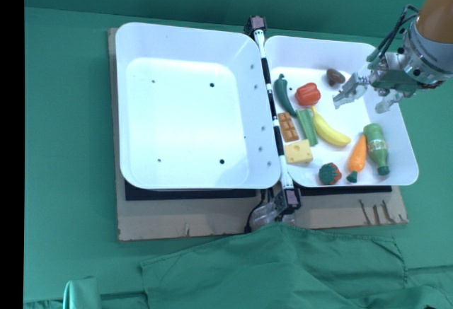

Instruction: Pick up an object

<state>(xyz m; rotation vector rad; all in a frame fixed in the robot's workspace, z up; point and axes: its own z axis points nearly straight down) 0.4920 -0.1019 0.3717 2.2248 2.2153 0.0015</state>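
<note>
Banana (330, 131) lies mid-bin in the right bin (407, 166), among other toy food. Just above and right of it the gripper (362, 93) hovers, fingers spread and empty; the approach looks underway, descent and closing next.

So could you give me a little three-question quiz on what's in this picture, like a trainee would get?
1. True or false: the toy foods lie in the right bin.
2. Which lies nearest the gripper? A) cheese wedge B) brown piece C) green bottle
3. Fill in: the orange carrot lies just left of the green ______.

Key: 1 true. 2 B. 3 bottle.
</note>
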